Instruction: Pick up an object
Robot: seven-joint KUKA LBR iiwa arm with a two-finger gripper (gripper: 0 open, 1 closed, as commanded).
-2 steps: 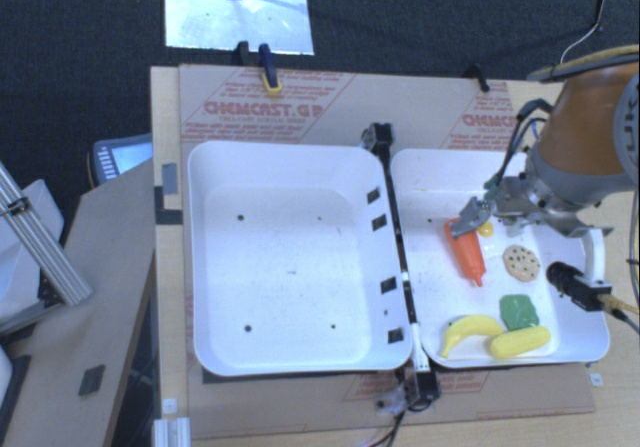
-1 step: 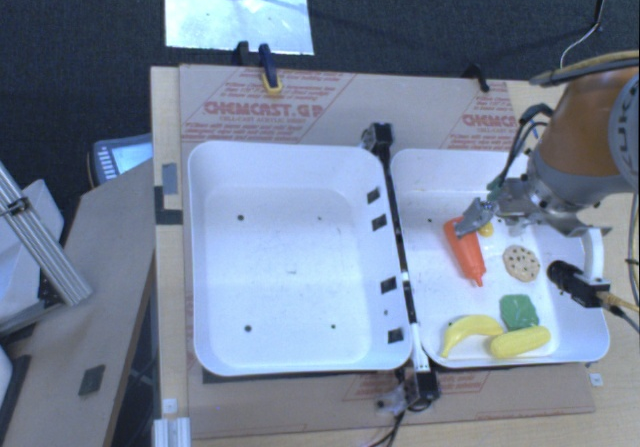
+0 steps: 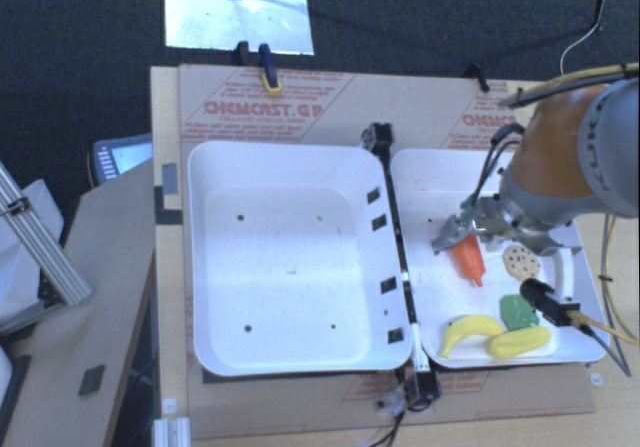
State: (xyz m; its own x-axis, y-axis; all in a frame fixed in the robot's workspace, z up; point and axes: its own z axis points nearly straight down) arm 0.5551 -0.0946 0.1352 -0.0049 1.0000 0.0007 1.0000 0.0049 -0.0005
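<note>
The pincer (image 3: 455, 235) hangs low in the right bin (image 3: 425, 185), beside the carrot (image 3: 470, 261), probably to grasp it, but I cannot tell its state; banana (image 3: 468, 331) and cookie (image 3: 520, 261) lie near.

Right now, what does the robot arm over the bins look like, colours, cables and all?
The arm is a thick, rounded grey body with a broad orange band above the wrist. Thin dark cables loop down along its left side toward the gripper, which is a small grey metal piece at its tip. A yellowish cable runs along the top of the arm. No lettering or markings can be made out on it.
</note>
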